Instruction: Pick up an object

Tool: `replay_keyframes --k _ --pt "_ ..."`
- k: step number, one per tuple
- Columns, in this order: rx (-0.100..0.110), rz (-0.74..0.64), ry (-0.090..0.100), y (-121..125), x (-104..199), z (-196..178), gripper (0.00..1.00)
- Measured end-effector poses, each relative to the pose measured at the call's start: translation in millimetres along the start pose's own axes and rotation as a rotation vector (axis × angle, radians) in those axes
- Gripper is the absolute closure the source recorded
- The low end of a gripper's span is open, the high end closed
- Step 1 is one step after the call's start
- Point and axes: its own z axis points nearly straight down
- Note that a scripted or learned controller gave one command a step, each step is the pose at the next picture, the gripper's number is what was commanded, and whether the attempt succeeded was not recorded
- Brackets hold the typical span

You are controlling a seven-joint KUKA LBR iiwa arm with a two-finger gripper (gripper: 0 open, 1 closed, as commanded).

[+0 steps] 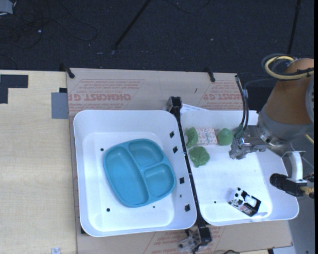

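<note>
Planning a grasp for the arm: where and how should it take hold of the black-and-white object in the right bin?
Probably from straight above, fingers closing across the short sides of the black-and-white object. It lies flat and alone on the bin floor, away from the walls, so both sides look reachable.

The right bin (275, 208) holds 5 loose objects. 3 are green, soft-looking lumps in its upper left part: 1 (191, 137) near the bin's left wall, 1 larger (199, 156) just below and right of it, and 1 (224, 137) further right, near the middle of the frame's right half. Between the first and third lump lies a small pale packet (206, 136) with reddish print, flat on the bin floor, touching or nearly touching both. A black and white object (244, 202) lies alone in the bin's lower right part, well apart from the others. The left bin (90, 136) holds a blue divided plate (139, 171) with 3 compartments, lying flat, turned at an angle.
</note>
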Motion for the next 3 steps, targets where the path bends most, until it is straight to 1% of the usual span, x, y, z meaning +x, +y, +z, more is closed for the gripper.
replay_keyframes --k 1,3 --pt "0.002 0.0 0.0 1 -1 -28 1.0" --pt "0.004 -0.004 0.003 32 109 -40 1.0"
